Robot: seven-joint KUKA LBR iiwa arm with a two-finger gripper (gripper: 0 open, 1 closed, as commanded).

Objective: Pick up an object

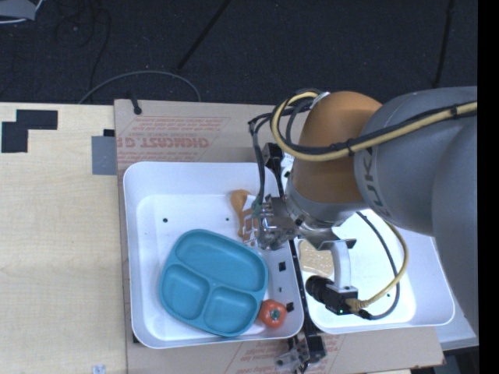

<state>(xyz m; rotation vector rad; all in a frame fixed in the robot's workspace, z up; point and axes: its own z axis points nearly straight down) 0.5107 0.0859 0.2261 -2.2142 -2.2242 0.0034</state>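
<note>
- The blue divided tray [214, 281] lay flat in the left bin [148, 209], a rounded shape with three compartments, tilted askew so that one corner reached toward the bin's lower right.
- A small red tomato-like piece [272, 313] with a green top sat just beside the tray's lower right corner, near the bin's front wall.
- A tan, orange-brown piece [238, 201] lay near the bin's upper right, just above the tray and partly hidden by the wrist hardware.
- The gripper [263, 232] hung over the right side of the left bin, near the divider between the two bins, close above the tray's upper right edge; whether it was spread or closed, or had hold of anything, I could not tell, since the metal parts blurred together.
- The arm [351, 162], grey with its orange band, covered much of the right bin [437, 302].
- Open white floor lay in the left bin's upper left part, between the tray and the back wall.
- The tray's left and lower edges lay near the bin walls, leaving only a narrow strip of floor there.
</note>
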